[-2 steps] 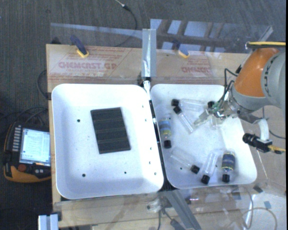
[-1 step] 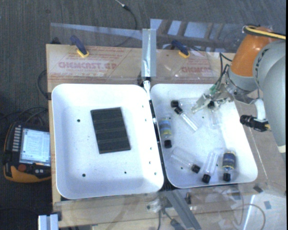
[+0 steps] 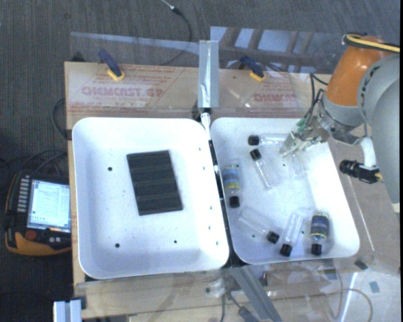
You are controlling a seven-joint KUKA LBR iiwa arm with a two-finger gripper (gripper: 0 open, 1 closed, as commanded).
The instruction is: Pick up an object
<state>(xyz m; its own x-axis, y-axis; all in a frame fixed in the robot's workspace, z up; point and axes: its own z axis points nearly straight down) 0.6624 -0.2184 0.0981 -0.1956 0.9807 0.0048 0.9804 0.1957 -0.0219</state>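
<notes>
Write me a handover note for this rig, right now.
Hand: low over the back of the right bin, among clear vials; can't tell whether anything is between its fingers.
Right bin: about six black-capped vials scattered, e.g. one by the divider, one front right.
Left bin: dark ribbed block at centre.
Done: no lift visible.
Left: confirm a grasp, lift one object.

The arm [image 3: 383, 106] is cut off by the right edge above its orange band. The gripper [image 3: 297, 141] is small and blurred; its finger position cannot be read. The clear vials [image 3: 263, 170] in the right bin [image 3: 342, 243] blend into the white floor, outlines indistinct.
</notes>
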